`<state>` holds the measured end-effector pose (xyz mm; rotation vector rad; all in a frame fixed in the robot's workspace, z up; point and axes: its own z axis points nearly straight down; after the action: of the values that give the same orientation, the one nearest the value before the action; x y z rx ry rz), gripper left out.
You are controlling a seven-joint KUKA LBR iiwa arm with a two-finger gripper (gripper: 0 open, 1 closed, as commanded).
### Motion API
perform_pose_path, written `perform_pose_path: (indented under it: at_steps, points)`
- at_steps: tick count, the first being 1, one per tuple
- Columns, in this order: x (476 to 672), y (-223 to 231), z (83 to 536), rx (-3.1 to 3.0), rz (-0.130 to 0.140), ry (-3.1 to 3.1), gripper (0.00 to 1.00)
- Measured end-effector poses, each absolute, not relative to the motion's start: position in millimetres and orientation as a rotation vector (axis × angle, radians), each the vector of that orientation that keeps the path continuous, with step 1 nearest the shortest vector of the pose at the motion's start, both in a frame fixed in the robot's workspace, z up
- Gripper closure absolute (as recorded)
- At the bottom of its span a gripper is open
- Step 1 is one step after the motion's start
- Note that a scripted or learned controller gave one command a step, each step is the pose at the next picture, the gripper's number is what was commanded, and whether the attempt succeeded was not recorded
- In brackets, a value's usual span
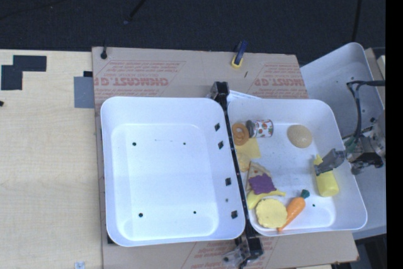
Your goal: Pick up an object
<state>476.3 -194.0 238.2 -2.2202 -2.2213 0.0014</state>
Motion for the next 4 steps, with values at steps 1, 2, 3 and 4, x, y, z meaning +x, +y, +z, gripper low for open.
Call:
perform_pose_path:
  at_steps: [1,2,3,4]
  points:
    - [472.3,-153,108,-2.208,0.008,-2.212,0.0]
    - [499.0,-32,191,-2.205,-0.011,-2.236,0.0]
    - [566.4,-83,86,-2.223,0.005,-2.219,0.0]
    - [616.5,-83,88,-2.221,-0.001,-2.223,0.0]
